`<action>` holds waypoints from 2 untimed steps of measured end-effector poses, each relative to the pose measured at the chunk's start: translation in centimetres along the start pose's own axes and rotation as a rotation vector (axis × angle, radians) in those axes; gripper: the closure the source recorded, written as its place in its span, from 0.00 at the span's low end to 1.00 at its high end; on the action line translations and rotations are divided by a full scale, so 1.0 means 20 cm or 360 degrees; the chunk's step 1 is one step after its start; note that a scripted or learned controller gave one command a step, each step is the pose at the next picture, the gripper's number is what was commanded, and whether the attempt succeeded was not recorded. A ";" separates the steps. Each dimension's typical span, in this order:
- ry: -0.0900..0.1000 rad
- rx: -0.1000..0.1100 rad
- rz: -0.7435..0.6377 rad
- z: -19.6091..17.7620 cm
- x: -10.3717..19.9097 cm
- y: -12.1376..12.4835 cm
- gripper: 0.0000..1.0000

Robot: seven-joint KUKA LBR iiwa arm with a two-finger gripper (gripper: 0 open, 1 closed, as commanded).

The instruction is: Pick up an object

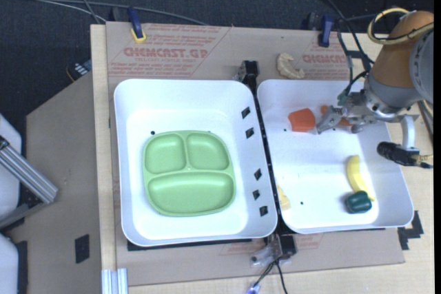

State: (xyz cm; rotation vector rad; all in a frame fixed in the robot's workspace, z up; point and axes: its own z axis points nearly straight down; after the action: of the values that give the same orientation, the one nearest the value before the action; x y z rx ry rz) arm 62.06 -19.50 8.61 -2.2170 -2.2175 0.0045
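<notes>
In the right bin (324,217) an orange block (301,120) lies near the far left part. A yellow banana (355,173) lies toward the front right, with a dark green round object (357,202) touching its near end. My gripper (335,116) hangs low over the right bin's far side, just right of the orange block, with a small orange piece (325,109) beside its tips. The arm reaches in from the right, its orange band (400,55) above the wrist.
The left bin (131,148) holds a light green divided plate (189,172). A beige crumpled object (289,65) lies on the cardboard behind the right bin. Black clips line the divider between the bins. Cables run along the right edge.
</notes>
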 end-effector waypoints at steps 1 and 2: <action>-0.0002 -0.0011 -0.0001 -0.08 0.00 0.01 1.00; -0.0007 -0.0020 0.0000 -0.32 -0.05 0.01 1.00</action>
State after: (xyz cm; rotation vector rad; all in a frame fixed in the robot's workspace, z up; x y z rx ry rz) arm 62.39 -20.43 15.10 -2.2252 -2.2262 -0.0045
